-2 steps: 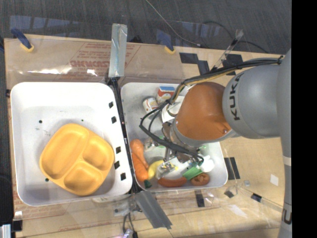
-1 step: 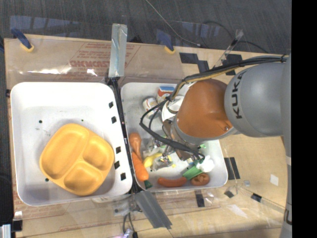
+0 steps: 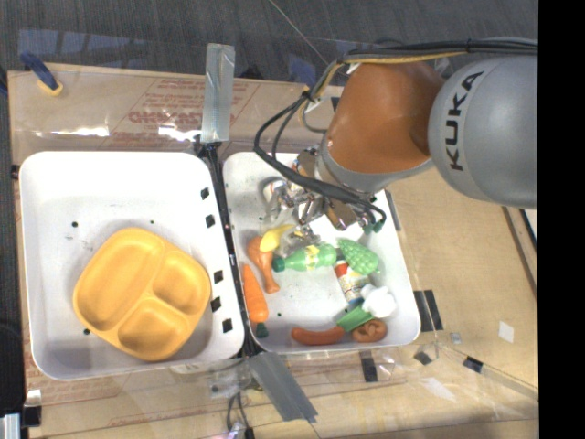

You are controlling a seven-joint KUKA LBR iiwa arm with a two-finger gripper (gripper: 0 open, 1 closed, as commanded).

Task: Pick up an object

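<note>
Green toy bottle [image 3: 306, 260], pale-labelled, lies below gripper [image 3: 294, 210]; whether it grips anything, I cannot tell.

A tan cardboard-covered surface [image 3: 457, 245] carries strips of grey tape [image 3: 218, 90]; beyond it lies dark grey carpet floor [image 3: 137, 3], evenly lit.

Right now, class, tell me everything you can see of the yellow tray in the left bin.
The yellow tray looks like smooth moulded plastic, rounded at the corners, with three shallow compartments. It lies flat and face up, turned at an angle, on the floor of the left bin, towards the near side. It touches the bin floor alone.
</note>
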